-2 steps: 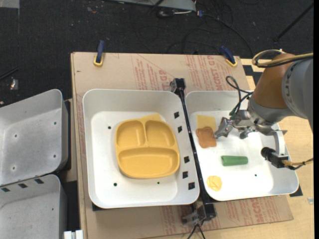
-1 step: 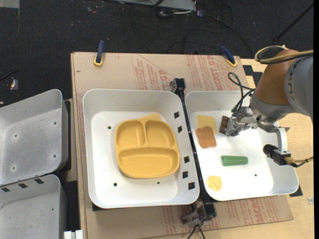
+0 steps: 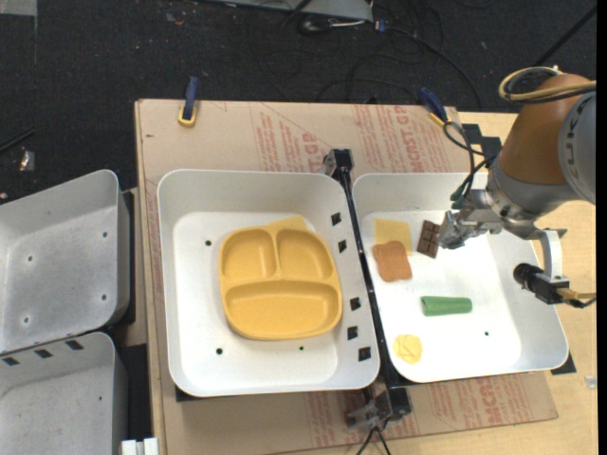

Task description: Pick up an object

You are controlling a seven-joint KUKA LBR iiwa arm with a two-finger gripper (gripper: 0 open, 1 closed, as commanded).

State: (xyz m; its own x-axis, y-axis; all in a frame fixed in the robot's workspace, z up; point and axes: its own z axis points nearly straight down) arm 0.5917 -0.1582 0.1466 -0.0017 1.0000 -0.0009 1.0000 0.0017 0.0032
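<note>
One brown block (image 3: 429, 239) at pincer (image 3: 446, 237)

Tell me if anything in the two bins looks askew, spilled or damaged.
Nothing looks spilled or damaged. The yellow divided tray lies slightly turned in the left bin. In the right bin, a small brown block sits tilted right at the gripper; whether it is gripped is unclear.

The grey arm (image 3: 545, 154) reaches in from the right, hand (image 3: 446, 232) lowered.

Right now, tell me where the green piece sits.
The green piece lies in the right bin, near its middle, below the brown piece and up-right of the yellow piece.
</note>
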